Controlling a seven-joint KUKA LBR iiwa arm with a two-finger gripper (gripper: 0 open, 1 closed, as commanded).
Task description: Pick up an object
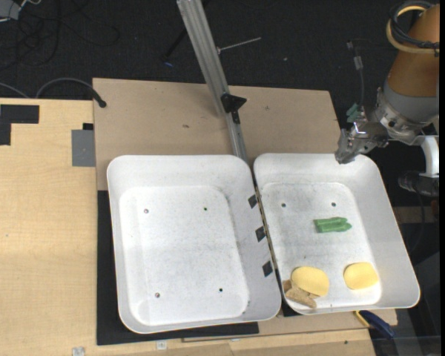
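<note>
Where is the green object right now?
The green object lies in the right bin, about mid-bin, above the two yellow pieces and well below the hand.

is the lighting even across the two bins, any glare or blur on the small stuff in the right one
Camera view: the left bin is brighter along its left side and greyer toward the middle; the right bin is evenly lit, no hard glare; the green piece and two yellow pieces look soft-edged; the gripper is dim against the dark floor.
</note>
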